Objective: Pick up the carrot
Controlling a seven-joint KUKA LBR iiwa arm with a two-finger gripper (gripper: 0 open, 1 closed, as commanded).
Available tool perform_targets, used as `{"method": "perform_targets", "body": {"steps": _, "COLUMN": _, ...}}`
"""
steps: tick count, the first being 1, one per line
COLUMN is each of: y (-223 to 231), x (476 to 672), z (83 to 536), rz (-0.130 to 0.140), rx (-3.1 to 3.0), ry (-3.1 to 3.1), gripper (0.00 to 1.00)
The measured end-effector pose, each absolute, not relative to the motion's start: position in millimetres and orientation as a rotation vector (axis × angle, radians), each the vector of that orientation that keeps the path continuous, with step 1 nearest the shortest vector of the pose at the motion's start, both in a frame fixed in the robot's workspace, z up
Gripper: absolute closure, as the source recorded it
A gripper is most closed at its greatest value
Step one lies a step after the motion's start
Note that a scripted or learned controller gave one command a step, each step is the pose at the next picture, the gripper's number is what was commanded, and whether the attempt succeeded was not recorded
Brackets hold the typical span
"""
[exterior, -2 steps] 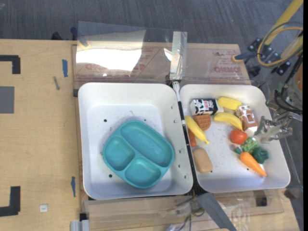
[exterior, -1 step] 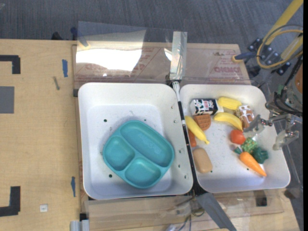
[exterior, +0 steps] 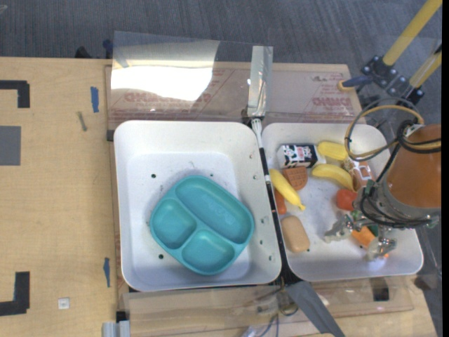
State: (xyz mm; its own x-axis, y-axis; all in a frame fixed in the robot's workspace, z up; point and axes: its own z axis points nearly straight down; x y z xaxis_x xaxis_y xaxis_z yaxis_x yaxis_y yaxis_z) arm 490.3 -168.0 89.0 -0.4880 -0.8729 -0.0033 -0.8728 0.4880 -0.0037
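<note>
1. Camera view looks down on a wooden bench [exterior: 49, 188] carrying two white bins side by side, with the arm [exterior: 414, 174] reaching in from the right.
2. The left bin [exterior: 133, 160] holds a teal divided plate [exterior: 201, 223], lying slightly askew.
3. The right bin [exterior: 403, 255] holds the small items, and the arm's grey and orange wrist hangs over its right half.
4. Small items in that bin: two bananas [exterior: 335, 163] at the far side, a third yellow piece [exterior: 286, 188] along the left wall, a dark carton [exterior: 297, 153] at the far left, a tan bread roll [exterior: 295, 234] near the left wall, and a red tomato [exterior: 344, 199] toward the middle.
5. The carrot [exterior: 363, 236] is a small orange piece in the near right part of the right bin, directly at the gripper [exterior: 361, 232].
6. Its long axis seems to run roughly left to right with a slight slant, but most of it is covered, so which end points where I cannot tell.
7. The gripper's metal parts crowd around the carrot; how far they are parted, and whether the carrot is truly between them, I cannot tell.
8. Judging the step: this looks like the grasp itself, with the tool down at the carrot.
9. The next move calls for a firm pinch across the carrot's short width, then a straight lift clear of the tomato and the bin wall.
</note>
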Motion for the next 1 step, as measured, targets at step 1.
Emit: {"method": "perform_targets", "body": {"steps": 1, "y": -166.2, "x": 491.9, "z": 99.0, "rz": -0.004, "rx": -1.586, "ry": 2.701, "gripper": 1.00}}
